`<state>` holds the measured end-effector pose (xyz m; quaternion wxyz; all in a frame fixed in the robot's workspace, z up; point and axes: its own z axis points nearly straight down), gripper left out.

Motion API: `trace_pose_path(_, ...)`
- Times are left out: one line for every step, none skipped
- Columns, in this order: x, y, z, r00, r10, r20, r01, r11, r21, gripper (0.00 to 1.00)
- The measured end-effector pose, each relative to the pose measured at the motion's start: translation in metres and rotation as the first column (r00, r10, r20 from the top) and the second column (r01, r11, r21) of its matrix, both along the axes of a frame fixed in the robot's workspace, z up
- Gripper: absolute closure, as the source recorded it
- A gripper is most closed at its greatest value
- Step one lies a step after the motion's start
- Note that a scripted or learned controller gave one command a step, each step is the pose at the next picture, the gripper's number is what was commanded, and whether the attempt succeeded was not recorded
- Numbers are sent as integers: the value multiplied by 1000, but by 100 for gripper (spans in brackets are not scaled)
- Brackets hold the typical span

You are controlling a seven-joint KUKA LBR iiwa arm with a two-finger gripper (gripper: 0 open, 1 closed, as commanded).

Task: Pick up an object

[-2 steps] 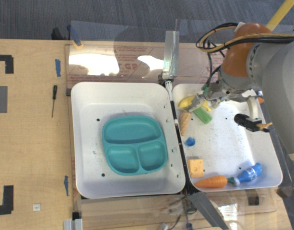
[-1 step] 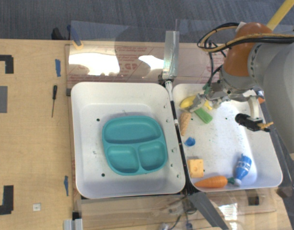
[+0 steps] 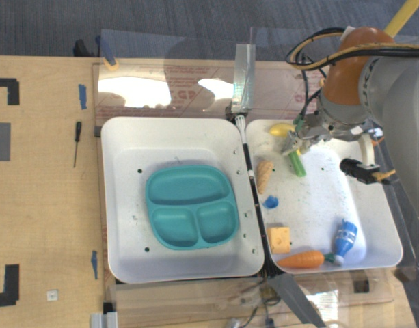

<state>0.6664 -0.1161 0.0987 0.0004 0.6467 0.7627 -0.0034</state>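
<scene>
Gripper (image 3: 303, 137), grip state unclear, hovers over green stick (image 3: 296, 163); centring squarely above it should aid pickup.

Light wooden table (image 3: 38, 203) carries two shallow white plastic bins side by side: left bin (image 3: 120, 149), right bin (image 3: 380, 234). Thin black screwdriver (image 3: 76, 142) lies left of them.

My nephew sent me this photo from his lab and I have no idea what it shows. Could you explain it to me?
It is one photo from a fixed camera above a bench, looking down at a slant. The grey and orange machine on the right is a robot arm; its gripper hangs over the right bin, by a green stick and a yellow piece. That bin also has a carrot, a blue bottle, a cheese cube and a bread roll. The left bin carries a teal divided tray.
</scene>
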Motion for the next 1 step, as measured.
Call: trace_pose_path(4, 58, 93, 998, -54, 18, 54, 999, 7, 100)
